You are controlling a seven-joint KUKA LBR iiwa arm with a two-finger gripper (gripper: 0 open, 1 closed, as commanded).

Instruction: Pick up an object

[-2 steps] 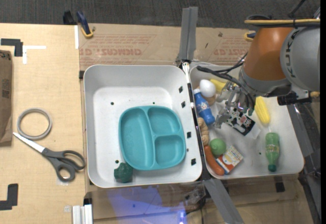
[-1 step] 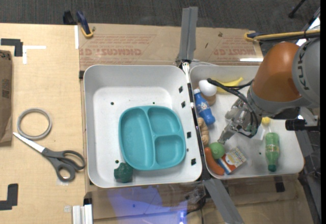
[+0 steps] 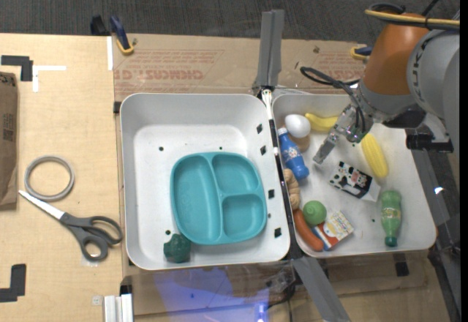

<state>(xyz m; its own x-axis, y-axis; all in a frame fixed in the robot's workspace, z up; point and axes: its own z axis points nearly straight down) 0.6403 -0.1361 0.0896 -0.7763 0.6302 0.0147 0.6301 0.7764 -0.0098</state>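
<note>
My gripper [image 3: 330, 146] hangs low in the right bin [image 3: 420, 189], near its back middle, at the end of the grey arm with the orange band [image 3: 391, 57]. Around it lie a white egg [image 3: 296, 125], a banana [image 3: 322, 121], a blue bottle [image 3: 292, 154] and a yellow corn cob [image 3: 374, 156]. A black-and-white toy [image 3: 351, 180] lies just in front of the gripper. Nearer the front are a green bottle [image 3: 390, 216], a green ball-like fruit [image 3: 314, 211], an orange-red carrot-like piece [image 3: 307, 233] and a small packet [image 3: 338, 225]. Nothing shows as held.
The left bin [image 3: 146, 137] holds a teal divided plate [image 3: 219, 197] and a dark green lump [image 3: 176, 248] at its front. On the bench to the left lie scissors [image 3: 80, 225] and a tape roll [image 3: 49, 176]. A divider [image 3: 272, 167] separates the bins.
</note>
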